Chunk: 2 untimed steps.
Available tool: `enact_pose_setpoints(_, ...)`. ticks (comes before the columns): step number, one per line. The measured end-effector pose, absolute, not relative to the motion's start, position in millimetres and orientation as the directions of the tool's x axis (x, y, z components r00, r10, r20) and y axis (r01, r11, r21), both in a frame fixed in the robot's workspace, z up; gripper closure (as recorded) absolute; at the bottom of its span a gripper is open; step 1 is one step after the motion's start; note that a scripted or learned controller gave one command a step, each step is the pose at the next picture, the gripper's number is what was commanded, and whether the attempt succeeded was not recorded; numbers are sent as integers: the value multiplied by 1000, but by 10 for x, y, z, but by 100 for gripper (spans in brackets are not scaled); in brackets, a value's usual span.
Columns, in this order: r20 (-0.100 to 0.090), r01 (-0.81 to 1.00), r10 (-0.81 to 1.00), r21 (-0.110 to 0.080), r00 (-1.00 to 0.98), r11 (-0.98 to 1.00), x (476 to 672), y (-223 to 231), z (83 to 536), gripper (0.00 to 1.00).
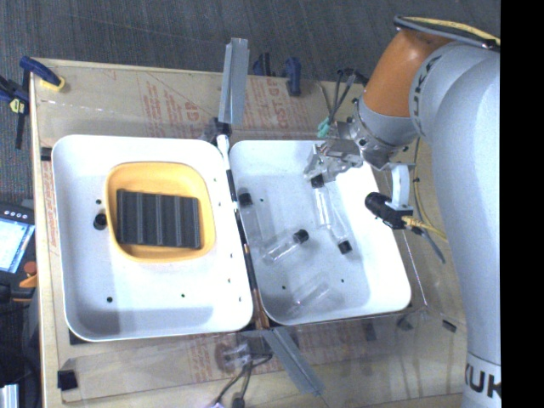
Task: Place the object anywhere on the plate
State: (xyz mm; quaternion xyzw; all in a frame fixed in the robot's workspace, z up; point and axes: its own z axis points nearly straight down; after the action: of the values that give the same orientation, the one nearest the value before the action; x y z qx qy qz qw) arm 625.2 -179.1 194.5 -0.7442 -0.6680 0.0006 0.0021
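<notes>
The tool point(327, 164) hangs over the back of the right bin point(387, 291), its tip at the upper end of a clear tube point(324, 207) with a dark cap. Whether it is open or closed cannot be told. This looks like the pick-up step, with nothing carried yet. Next the arm must secure a tube, lift it clear of the bin wall, and cross to the yellow plate point(127, 175) in the left bin point(76, 296). The plate already bears a dark ridged block point(159, 218). I count two bins, one plate, and what seem to be four clear tubes in the right bin: another capped one point(283, 245), a faint one near the front point(313, 294), and one ending in a dark cap point(343, 246).
</notes>
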Motion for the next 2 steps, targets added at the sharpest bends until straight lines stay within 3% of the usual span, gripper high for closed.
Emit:
enact_pose_setpoints(1, 0, 993, 993, -1, -117, 117, 6248, -1154, 2323, 100)
enact_pose_setpoints(2, 1, 956, 956, -5, -295, 295, 6323, -453, 1908, 100)
